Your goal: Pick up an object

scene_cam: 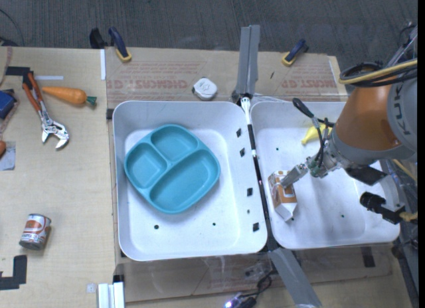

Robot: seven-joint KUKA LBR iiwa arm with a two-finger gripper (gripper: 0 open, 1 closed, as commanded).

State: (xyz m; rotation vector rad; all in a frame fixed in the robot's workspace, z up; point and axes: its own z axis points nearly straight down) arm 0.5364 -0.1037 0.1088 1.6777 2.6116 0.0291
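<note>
Left bin (126, 233) holds a blue tray (172, 167) — right bin (345, 233), a carton (284, 195); end effector (297, 174) grip unclear.

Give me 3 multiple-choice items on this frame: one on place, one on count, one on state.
1. Where does the blue plate lie?
A. in the left bin
B. in the right bin
C. on the bench beside the carrot

2. How many compartments does the plate have?
A. one
B. three
C. five

3. Where is the gripper?
A. over the left bin
B. above the wrench on the bench
C. low in the right bin, at the small carton

Key:
1 A, it sits inside the left bin.
2 B, ridges split it into two small wells and a long one.
3 C, its tip meets the carton inside the right bin.
</note>
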